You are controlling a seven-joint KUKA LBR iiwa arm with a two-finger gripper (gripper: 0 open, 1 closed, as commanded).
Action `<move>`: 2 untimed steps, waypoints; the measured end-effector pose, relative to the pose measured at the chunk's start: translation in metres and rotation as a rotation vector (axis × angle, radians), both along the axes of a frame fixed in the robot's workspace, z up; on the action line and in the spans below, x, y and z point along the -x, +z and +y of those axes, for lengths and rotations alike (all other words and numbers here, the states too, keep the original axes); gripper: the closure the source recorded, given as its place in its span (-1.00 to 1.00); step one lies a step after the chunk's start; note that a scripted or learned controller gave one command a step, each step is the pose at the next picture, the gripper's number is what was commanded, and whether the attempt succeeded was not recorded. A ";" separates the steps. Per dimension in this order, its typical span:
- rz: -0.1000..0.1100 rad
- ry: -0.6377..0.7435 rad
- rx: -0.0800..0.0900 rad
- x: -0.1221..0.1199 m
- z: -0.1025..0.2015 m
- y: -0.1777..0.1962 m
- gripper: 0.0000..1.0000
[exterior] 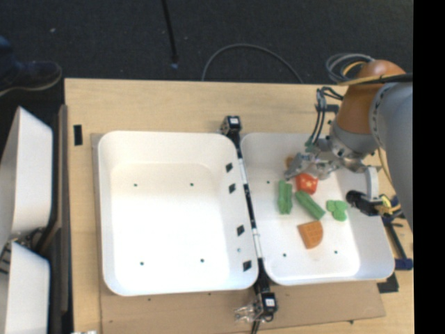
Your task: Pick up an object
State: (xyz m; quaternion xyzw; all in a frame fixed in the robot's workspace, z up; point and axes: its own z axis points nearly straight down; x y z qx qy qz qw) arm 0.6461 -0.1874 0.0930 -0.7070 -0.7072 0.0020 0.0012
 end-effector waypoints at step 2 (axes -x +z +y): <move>-0.010 0.003 0.003 -0.003 -0.001 0.020 -1.00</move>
